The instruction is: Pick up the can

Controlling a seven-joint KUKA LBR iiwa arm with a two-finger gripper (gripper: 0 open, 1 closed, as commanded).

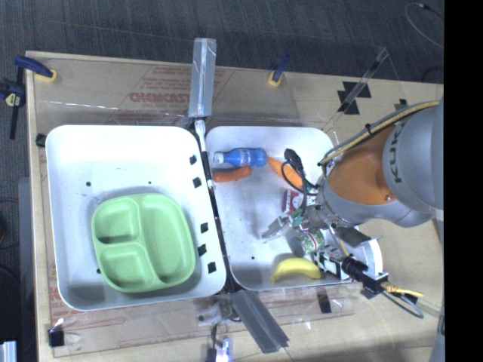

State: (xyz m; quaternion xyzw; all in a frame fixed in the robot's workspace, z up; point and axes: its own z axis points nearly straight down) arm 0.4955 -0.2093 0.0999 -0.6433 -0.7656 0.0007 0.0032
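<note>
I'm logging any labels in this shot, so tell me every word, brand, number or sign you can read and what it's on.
Red print on the bench board, behind the bins: blurred, not readable.
Dark letter on the arm, at the picture's right: cut off, not readable.
Blue bottle: no readable label.
Nothing else bears text that can be made out.

Can (290, 200) in the right bin (249, 266)

It looked small and dark red, lay near the middle of that bin toward its right side, partly hidden; whether it stood or lay could not be told
</note>
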